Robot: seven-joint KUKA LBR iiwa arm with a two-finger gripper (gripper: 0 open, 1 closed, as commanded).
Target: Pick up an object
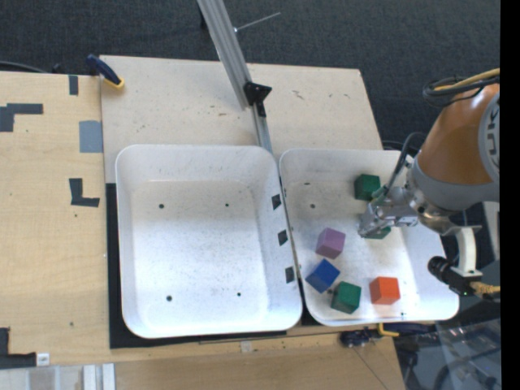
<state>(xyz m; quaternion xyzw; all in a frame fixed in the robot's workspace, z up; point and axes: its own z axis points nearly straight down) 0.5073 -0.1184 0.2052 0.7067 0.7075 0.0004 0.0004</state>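
From my remote station I see the gripper [376,224] low in the right bin [302,169], its opening impossible to tell, seemingly over a small green object [375,233], where I judge an off-centre closure could nudge it toward the green cube [366,187] and miss.

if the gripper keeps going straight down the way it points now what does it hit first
Most likely the small green piece right under the gripper, inside the right bin. Height above it is unclear from this slanted view.

Green block [375,231] half under hand [379,220]
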